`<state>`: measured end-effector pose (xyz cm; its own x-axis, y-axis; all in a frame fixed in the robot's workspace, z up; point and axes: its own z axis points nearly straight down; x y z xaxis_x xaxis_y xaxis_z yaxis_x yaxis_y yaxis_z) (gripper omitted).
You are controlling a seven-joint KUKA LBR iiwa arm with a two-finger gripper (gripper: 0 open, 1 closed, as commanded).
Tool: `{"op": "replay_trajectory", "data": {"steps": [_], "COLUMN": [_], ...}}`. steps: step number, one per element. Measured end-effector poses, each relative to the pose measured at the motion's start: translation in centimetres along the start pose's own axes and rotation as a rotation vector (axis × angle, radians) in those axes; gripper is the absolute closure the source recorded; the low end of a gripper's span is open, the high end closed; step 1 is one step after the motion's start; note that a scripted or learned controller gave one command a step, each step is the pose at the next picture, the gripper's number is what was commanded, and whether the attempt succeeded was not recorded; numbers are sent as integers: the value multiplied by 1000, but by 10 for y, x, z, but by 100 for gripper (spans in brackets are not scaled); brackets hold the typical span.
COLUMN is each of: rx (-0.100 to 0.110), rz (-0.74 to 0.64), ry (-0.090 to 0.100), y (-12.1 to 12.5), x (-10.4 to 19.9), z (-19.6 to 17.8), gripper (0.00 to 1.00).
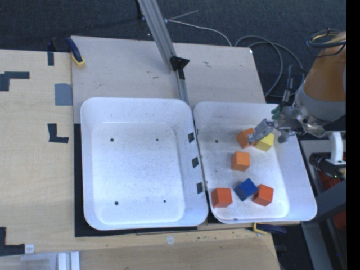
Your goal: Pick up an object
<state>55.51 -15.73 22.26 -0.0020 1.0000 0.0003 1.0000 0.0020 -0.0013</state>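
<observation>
Fingers (263,131) on the grey arm (315,103) reach down at a slant into the right bin (292,207), their tips just above and between an orange block (244,137) and a yellow block (265,142) near the bin's upper middle. Whether they are spread or closed I cannot tell from this angle, and nothing clearly sits between them. That arm comes in from the right edge, its orange band (326,72) high above the wrist, the wrist itself leaning left and downward over the bin's rim. Further down the same bin lies a second orange block (241,161) on its own, and along the near wall sit three more in a row: an orange-red block (221,197), a blue block (245,189) and another orange-red block (263,194) touching the blue one. Beside it, the left bin (90,151) rests on the tabletop (34,167).
</observation>
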Motion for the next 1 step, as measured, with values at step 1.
{"op": "replay_trajectory", "data": {"steps": [1], "rx": [10], "rz": [0], "ry": [3], "y": [-35], "x": [29], "z": [128], "gripper": [0]}}
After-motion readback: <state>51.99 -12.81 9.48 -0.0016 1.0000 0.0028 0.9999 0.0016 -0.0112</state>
